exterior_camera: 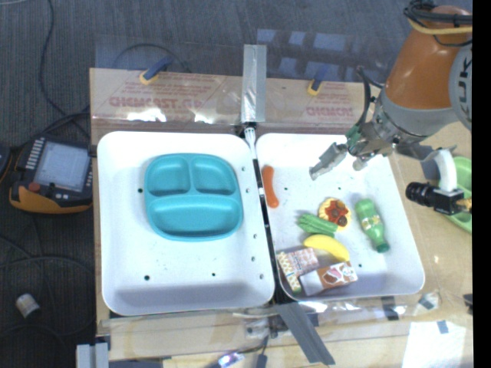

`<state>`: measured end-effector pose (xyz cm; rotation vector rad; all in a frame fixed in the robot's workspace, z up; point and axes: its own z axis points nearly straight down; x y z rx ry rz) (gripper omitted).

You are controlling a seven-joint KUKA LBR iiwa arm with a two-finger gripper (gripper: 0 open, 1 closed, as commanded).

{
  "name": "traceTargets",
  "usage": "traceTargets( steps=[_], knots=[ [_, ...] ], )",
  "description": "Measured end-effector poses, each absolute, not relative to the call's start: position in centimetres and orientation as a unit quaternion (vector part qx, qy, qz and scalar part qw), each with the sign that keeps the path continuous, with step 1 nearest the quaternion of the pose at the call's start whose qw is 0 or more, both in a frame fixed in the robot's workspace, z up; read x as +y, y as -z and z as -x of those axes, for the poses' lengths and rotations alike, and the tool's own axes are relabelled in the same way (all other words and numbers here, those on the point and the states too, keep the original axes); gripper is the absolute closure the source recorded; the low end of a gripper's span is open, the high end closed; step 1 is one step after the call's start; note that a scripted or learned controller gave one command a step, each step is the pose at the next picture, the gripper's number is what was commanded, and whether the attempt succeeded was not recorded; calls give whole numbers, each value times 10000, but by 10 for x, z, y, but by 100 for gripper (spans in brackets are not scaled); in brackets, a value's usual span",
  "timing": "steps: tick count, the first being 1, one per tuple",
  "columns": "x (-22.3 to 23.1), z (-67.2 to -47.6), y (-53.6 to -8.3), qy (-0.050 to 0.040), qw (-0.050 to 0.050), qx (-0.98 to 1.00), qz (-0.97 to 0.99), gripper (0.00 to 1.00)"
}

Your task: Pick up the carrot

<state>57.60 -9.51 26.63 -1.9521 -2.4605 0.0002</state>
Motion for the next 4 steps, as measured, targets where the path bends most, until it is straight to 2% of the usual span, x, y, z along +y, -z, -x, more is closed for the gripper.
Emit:
traceTargets(
  steps=[1,2,3,4],
  knots=[
    [-79,-551,-373,-10,-13,-8607,5091,0],
    [-87,-531,-342,-6,-8,-9172,3984,0],
    [-87,-532,-432,-4,-22,-9612,2759,0],
    [-79,-530,-360,-1,-16,-9814,1919,0]
  ],
)
